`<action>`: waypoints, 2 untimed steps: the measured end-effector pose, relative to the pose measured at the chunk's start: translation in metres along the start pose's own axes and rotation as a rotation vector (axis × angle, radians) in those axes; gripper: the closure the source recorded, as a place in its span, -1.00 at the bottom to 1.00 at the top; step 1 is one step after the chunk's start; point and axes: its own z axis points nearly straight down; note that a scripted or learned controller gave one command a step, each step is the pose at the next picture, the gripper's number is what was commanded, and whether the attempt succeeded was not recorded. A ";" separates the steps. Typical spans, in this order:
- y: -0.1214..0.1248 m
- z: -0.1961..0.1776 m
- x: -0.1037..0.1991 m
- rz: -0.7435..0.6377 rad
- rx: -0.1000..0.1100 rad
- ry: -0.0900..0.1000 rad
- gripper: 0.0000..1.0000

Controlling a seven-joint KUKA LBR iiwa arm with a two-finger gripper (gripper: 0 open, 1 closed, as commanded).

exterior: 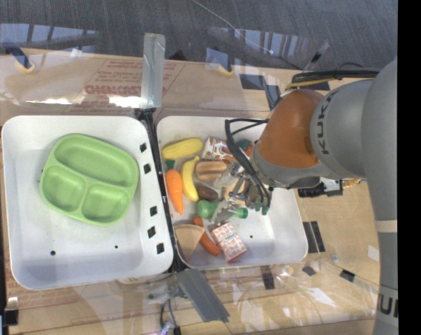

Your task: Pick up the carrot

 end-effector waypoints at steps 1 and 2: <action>0.066 0.001 -0.038 -0.150 -0.001 -0.005 -1.00; 0.066 -0.010 -0.039 -0.157 0.001 -0.006 1.00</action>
